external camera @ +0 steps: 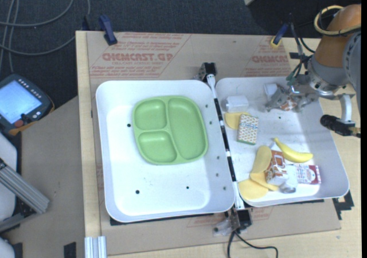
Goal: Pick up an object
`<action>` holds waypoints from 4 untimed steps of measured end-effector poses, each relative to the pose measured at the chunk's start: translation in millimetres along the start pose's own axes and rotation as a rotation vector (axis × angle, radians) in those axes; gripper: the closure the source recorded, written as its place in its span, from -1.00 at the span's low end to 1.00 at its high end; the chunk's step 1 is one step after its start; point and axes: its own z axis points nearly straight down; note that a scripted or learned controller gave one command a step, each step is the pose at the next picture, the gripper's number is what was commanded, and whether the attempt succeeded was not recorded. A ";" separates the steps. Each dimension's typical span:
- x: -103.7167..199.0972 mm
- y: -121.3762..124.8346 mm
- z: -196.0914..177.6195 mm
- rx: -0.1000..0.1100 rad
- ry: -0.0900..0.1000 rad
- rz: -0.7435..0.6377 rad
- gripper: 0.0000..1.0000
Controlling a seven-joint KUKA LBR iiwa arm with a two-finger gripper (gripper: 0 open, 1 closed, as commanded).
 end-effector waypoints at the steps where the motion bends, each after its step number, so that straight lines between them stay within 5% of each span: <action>1: -1.6 -2.9 -8.2 0.012 -0.004 -0.002 1.00; 2: 43.0 2.6 -73.0 -0.039 -0.023 0.007 1.00; 3: 42.5 2.1 -72.1 -0.038 -0.024 0.008 -1.00; 4: 70.3 -8.6 -28.6 -0.047 -0.026 0.010 -1.00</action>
